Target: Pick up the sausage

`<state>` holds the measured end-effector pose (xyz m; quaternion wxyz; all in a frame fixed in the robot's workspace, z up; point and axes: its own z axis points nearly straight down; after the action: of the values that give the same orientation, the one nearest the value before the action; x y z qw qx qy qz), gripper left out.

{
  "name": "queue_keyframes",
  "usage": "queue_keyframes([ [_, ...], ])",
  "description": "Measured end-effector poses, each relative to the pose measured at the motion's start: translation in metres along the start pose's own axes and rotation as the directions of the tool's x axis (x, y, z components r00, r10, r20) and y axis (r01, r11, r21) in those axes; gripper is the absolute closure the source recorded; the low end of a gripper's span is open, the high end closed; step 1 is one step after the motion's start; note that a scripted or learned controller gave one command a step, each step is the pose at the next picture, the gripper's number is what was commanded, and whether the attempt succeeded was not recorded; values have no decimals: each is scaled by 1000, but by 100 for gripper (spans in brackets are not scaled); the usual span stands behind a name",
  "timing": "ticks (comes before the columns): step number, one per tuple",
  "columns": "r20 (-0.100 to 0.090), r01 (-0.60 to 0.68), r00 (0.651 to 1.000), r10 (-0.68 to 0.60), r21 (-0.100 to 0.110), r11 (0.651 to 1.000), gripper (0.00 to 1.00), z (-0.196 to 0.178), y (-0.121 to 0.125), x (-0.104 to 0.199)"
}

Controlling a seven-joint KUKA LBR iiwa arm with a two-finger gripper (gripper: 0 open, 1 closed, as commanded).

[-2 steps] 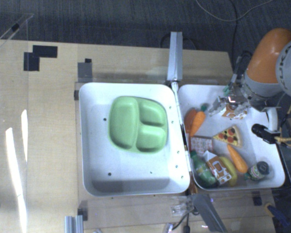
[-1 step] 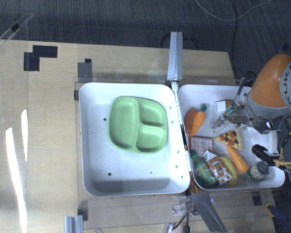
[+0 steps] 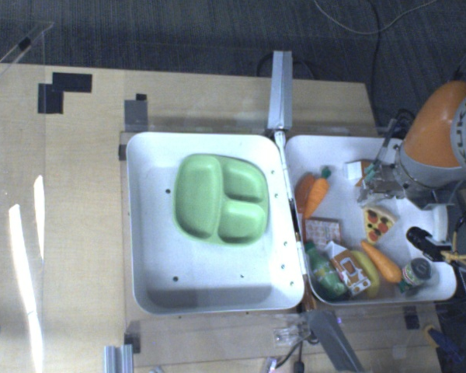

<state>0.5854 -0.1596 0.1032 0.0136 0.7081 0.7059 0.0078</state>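
The gripper (image 3: pixel 379 183) hovers at the upper right of the right bin (image 3: pixel 335 144) — whether it is spread or pressed together cannot be told. Below it lies a pizza slice (image 3: pixel 377 224), and lower still the orange sausage (image 3: pixel 381 262) near the bin's bottom edge — a carrot (image 3: pixel 314 193) sits left.

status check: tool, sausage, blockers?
Tool over right white bin, nothing seen held. Orange-brown toy sausage lying near front. Pizza slice toy between them.
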Motion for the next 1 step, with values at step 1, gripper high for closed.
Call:
queue_keyframes([
  [1, 0, 0, 1000, 0, 1, 1000, 0, 0, 0, 0],
])
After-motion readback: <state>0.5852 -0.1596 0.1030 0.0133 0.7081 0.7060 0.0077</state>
